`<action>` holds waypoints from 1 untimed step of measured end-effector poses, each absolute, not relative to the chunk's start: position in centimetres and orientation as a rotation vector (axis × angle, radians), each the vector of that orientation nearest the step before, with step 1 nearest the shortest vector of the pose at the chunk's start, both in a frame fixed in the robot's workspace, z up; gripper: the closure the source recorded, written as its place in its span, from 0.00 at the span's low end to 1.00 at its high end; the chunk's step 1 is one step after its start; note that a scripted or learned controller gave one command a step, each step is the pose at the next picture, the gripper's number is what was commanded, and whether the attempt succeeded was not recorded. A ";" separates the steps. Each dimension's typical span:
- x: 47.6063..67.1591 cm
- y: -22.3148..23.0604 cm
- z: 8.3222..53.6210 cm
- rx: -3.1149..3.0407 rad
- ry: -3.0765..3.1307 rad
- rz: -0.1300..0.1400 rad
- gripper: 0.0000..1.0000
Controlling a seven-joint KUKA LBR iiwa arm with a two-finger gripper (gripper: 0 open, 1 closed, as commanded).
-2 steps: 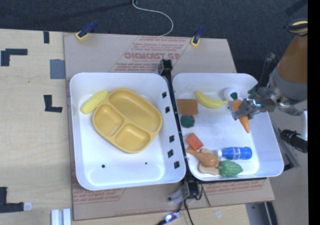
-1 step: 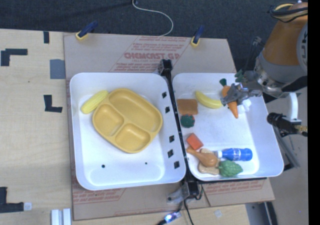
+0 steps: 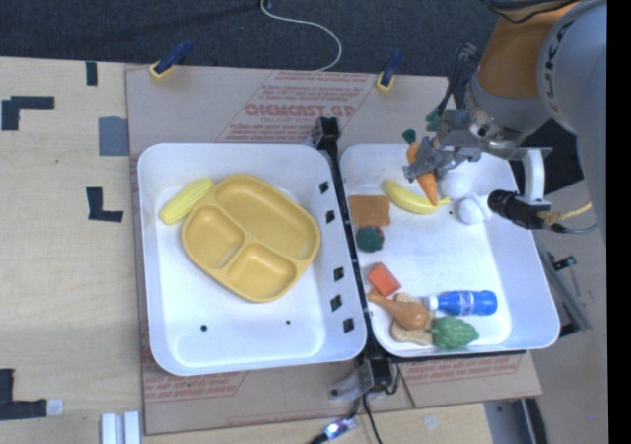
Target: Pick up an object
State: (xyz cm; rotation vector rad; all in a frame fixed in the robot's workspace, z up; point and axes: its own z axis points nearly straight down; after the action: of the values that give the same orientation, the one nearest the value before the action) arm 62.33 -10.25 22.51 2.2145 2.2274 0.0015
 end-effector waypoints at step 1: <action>63.3 -8.7 23.0 2.219 2.225 0.000 1.00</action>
State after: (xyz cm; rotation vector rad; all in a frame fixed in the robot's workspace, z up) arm 63.26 -8.68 23.05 2.2192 2.2248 -0.0003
